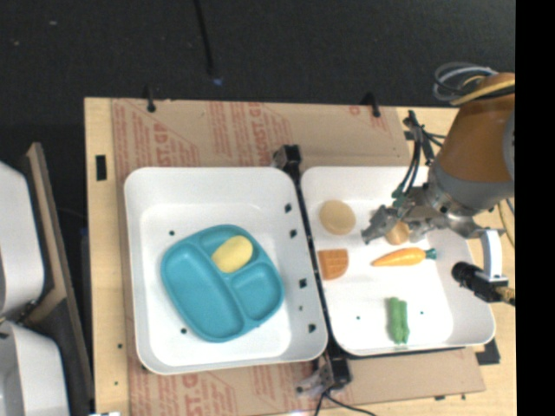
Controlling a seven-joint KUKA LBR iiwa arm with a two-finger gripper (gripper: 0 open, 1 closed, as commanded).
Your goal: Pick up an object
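Camera view | tool (pixel 388 226) low in right bin (pixel 451 319), grip state unclear | carrot (pixel 401 256) just below it | yellow item (pixel 232 253) on blue tray (pixel 217 297), left bin (pixel 147 232)

One fixed camera looks down aslant on both bins (pixel 139 232).
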